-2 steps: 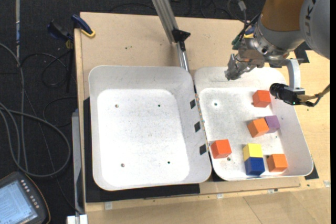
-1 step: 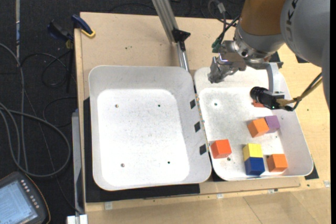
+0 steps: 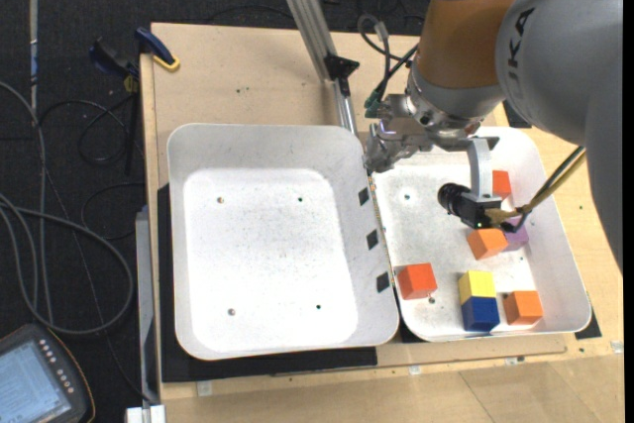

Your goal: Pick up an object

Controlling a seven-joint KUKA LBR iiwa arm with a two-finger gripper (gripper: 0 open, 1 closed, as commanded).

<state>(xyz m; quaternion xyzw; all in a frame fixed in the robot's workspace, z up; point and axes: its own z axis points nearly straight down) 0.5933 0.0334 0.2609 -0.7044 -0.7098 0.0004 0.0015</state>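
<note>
A plywood bench (image 3: 248, 74) is seen from above, carrying two shallow white bins side by side on a dark floor strewn with cables. The left bin (image 3: 198, 154) is speckled with dust. In the right bin (image 3: 555, 253), an orange cube (image 3: 416, 279) is placed near the dividing rim, a yellow block is stacked against a blue block (image 3: 479, 313) beside another orange cube (image 3: 523, 307), and a further orange cube (image 3: 486, 242) is found by a purple piece (image 3: 517, 235). The gripper (image 3: 384, 152) is positioned over the right bin's upper left corner; its opening cannot be told. A blue clamp (image 3: 149, 43) is left at the bench's far corner.
</note>
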